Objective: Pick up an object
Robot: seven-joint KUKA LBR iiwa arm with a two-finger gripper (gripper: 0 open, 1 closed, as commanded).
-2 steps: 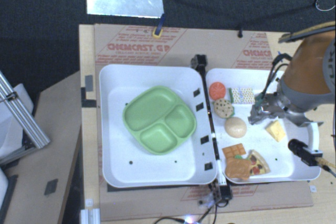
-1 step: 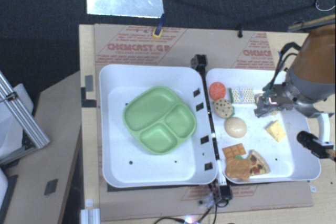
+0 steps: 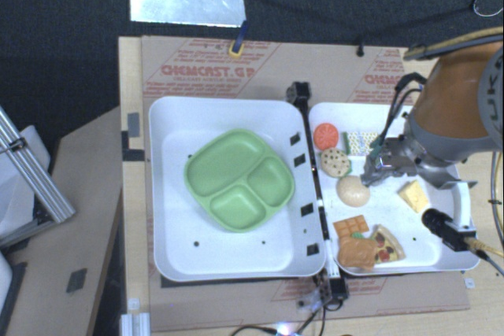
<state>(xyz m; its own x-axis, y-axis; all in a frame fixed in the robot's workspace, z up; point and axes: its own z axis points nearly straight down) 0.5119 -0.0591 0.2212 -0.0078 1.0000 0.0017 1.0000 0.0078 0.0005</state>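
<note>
The right bin (image 3: 441,257) holds toy food: a red tomato (image 3: 326,135), a speckled cookie (image 3: 335,162), a beige egg-shaped piece (image 3: 353,190), a yellow cheese wedge (image 3: 413,195), a waffle piece (image 3: 350,227), a pizza slice (image 3: 388,245) and an orange-brown pastry (image 3: 357,252). A small patterned packet (image 3: 362,142) lies at the bin's back. My gripper (image 3: 373,170) hangs low over the bin's middle, just right of and above the egg piece. The arm's bulk hides its fingertips.
The left bin (image 3: 169,248) holds a green three-compartment plate (image 3: 239,179). A black divider with clips (image 3: 309,177) runs between the bins. A black cylinder part of the arm (image 3: 446,230) hangs over the right bin's front right.
</note>
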